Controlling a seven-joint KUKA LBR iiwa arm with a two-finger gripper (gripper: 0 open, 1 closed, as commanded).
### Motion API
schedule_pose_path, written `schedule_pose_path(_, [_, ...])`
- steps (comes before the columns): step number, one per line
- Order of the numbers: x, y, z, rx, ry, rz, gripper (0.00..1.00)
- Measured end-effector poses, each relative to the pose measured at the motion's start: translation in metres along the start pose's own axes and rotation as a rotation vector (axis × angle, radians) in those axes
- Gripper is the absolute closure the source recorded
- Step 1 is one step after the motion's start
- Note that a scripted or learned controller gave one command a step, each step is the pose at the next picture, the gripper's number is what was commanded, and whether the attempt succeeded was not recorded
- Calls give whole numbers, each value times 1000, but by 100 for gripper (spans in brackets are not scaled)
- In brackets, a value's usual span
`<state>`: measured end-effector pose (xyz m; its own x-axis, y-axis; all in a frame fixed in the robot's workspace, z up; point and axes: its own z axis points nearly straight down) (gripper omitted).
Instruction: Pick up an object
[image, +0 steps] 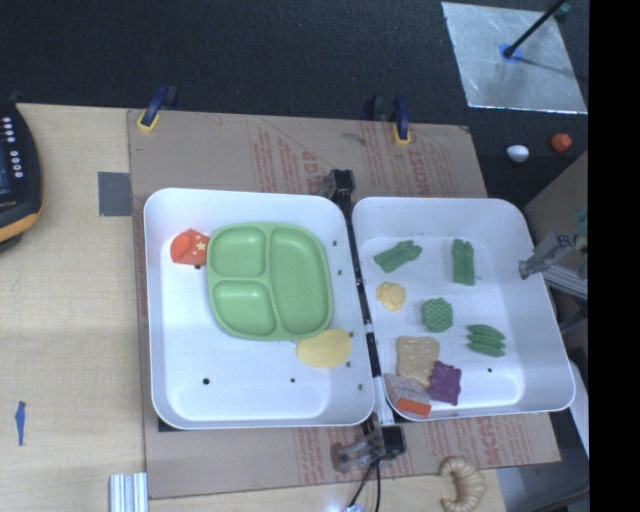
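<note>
My gripper (532, 266) pokes in from the right, just above the right bin's (520, 395) right rim. It is grey and mostly cut off by the view's edge, with nothing seen in it. The right bin holds a green pod bundle (397, 256), a green stalk (462, 262), a small yellow lump (391, 295), a round green piece (436, 315), green beans (486, 340), a tan slice (416, 355), a purple piece (445, 382) and an orange-and-white piece (408, 401). The green stalk lies closest to the gripper, off to its left.
The left bin (250, 405) holds a green divided plate (270, 280), a red piece with a star (188, 247) and a yellow lump (324, 348). A control pendant (15, 180) lies at the far left. A tan curled thing (462, 482) sits in front of the bins.
</note>
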<state>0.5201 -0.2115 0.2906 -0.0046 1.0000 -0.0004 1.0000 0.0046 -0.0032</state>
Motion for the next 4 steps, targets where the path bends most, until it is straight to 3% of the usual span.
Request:
schedule_pose_path(1, [6, -24, 96, 10, 4, 0, 0])
schedule_pose_path(2, [6, 9, 205, 7, 3, -4, 0])
schedule_pose_path(3, [4, 10, 188, 1, 0, -3, 100])
schedule_pose_path(4, [4, 10, 189, 2, -1, -5, 0])
